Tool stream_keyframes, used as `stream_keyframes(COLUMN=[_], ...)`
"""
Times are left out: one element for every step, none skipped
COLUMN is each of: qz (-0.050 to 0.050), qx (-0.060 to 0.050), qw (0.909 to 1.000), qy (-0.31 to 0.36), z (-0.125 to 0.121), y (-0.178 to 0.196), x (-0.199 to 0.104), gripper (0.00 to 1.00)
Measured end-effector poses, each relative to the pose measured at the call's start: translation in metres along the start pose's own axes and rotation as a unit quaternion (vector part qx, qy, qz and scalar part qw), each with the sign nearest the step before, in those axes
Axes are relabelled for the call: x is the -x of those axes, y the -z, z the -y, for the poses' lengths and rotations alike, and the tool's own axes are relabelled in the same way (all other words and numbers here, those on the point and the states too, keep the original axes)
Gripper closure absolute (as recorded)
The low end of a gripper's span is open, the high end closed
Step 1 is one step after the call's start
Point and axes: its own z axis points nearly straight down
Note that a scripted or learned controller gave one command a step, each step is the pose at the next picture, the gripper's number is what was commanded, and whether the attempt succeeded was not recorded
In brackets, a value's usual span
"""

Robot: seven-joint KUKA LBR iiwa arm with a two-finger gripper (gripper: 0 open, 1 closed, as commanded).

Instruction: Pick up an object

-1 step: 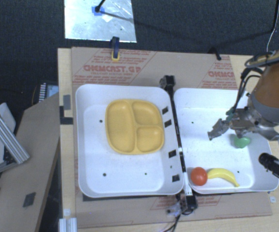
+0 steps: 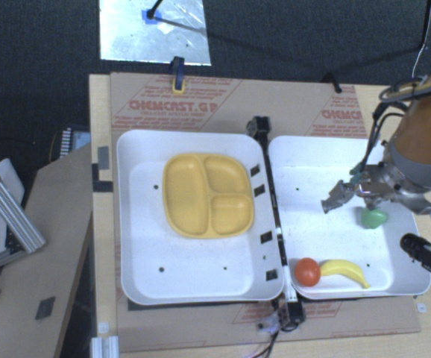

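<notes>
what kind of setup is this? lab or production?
Likely a robotics lab pick-and-place bench: two white bins on a cardboard sheet, toy-like objects such as a banana and yellow divided plate, and loose cabling.

Two shallow white bins sat side by side on the surface (image 2: 223, 95). The left bin (image 2: 137, 222) held a yellow divided plate (image 2: 206, 195) with three compartments, lying flat near its middle. In the right bin (image 2: 305, 170), the gripper (image 2: 342, 195) hovered over the bin floor, reaching in from the right. A green object (image 2: 374, 218) lay just beside it, partly under the wrist. Along the near wall lay a banana (image 2: 345, 271), with a red-orange tomato (image 2: 307, 271) touching its left end.
</notes>
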Motion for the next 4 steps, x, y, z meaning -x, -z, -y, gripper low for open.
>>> stream_keyframes(qz=[0.000,0.000,0.000,0.000], qx=[-0.002,-0.003,-0.002,0.000], qw=[1.0000,1.0000,1.0000,1.0000], qy=[-0.001,-0.002,-0.002,-0.001], z=[0.010,0.003,0.003,0.002], y=[-0.055,-0.114,-0.165,-0.152], x=[-0.001,0.001,0.001,0.001], gripper=[0.00,0.00,0.00,1.00])
